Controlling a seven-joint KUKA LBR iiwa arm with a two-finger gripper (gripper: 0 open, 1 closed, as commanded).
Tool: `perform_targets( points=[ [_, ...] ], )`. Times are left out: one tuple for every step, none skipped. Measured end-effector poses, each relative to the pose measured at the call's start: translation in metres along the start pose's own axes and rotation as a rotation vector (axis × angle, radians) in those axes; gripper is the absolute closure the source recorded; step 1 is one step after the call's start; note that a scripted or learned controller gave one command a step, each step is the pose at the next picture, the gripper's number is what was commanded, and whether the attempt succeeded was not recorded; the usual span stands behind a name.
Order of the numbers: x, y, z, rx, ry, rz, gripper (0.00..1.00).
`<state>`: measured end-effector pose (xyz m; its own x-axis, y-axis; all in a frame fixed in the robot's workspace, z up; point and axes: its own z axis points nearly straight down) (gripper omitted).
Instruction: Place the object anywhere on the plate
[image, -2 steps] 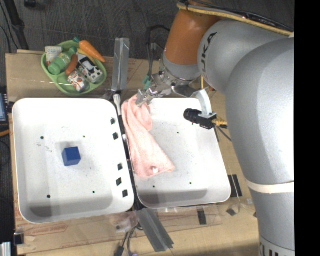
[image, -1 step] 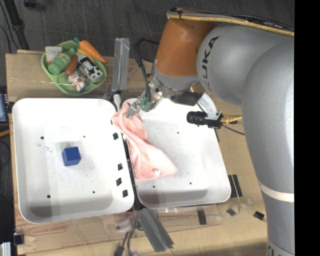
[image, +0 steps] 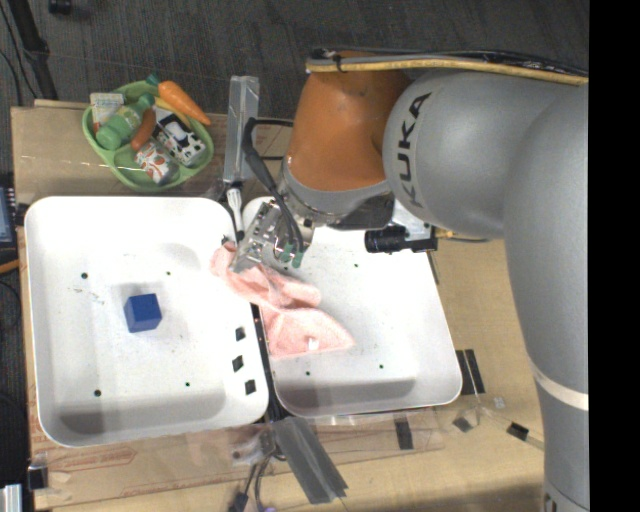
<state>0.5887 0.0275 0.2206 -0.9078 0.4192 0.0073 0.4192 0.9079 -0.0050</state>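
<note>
While the grey KUKA arm with its orange band (image: 345, 125) reaches in over the right shallow white bin (image: 400, 330), its two-finger gripper (image: 262, 255) sits low at that bin's upper left corner, directly over the top end of a crumpled pink cloth (image: 285, 305). The gripper appears to touch the cloth, but whether its fingers are parted or closed on the fabric cannot be told from this angle. The pink cloth lies inside the right bin against its left wall, with its upper corner lapping over the rim toward the left shallow white bin (image: 60, 300). A small blue cube (image: 143, 311) rests on the floor of the left bin, well apart from the right bin and from the cloth. A green bowl (image: 130, 160) holding toy food, including an orange carrot (image: 180, 100), stands on the bench beyond the left bin, up and to the left of the right bin.
</note>
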Motion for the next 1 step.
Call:
perform_targets(
  points=[
    [0.0406,0.0194,0.0063,0.000,0.000,-0.400,1.00]
  ],
)
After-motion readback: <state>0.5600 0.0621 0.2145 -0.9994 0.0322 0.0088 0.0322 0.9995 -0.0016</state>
